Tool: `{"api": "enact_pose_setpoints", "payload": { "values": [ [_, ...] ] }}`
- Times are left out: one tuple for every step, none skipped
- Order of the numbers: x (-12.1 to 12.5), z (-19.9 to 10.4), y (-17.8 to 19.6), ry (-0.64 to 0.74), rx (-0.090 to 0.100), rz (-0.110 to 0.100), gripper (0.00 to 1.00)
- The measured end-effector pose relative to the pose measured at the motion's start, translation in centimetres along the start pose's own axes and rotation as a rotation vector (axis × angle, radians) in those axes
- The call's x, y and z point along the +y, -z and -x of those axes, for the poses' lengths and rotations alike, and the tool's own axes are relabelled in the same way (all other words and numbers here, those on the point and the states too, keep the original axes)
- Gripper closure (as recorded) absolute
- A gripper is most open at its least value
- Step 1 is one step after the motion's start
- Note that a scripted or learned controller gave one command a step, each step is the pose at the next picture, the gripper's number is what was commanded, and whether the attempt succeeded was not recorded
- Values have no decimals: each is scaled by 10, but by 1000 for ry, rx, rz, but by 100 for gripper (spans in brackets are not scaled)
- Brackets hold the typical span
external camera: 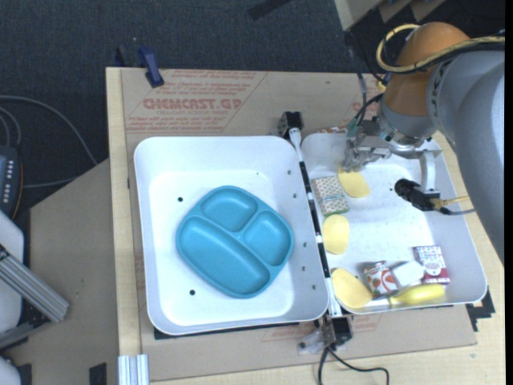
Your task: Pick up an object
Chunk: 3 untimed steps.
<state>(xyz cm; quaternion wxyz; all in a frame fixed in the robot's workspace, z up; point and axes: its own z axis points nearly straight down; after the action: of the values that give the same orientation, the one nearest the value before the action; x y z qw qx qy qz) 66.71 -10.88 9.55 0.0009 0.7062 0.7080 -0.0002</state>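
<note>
At the left of the frame the left bin (152,215) holds one blue divided plate (232,240), flat near its middle (it looks more like a place to put things than a thing to grasp). To its right, the right bin (473,275) keeps the small objects: a patterned packet (329,194) and a yellow piece (336,234) along its left wall, and a red-and-white packet (385,277) in the lower part. In the upper right the gripper (358,156) hangs low over another yellow piece (354,184), probably the chosen object. Whether the gripper is spread or pressed together I cannot tell.
</note>
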Motion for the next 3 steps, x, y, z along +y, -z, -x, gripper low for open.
{"api": "enact_pose_setpoints", "payload": {
  "values": [
    [0, 0, 0, 0, 0, -1, 0],
    [-1, -5, -11, -2, 1, -3, 0],
    [0, -5, 0, -1, 0, 0, 100]
  ]
}}
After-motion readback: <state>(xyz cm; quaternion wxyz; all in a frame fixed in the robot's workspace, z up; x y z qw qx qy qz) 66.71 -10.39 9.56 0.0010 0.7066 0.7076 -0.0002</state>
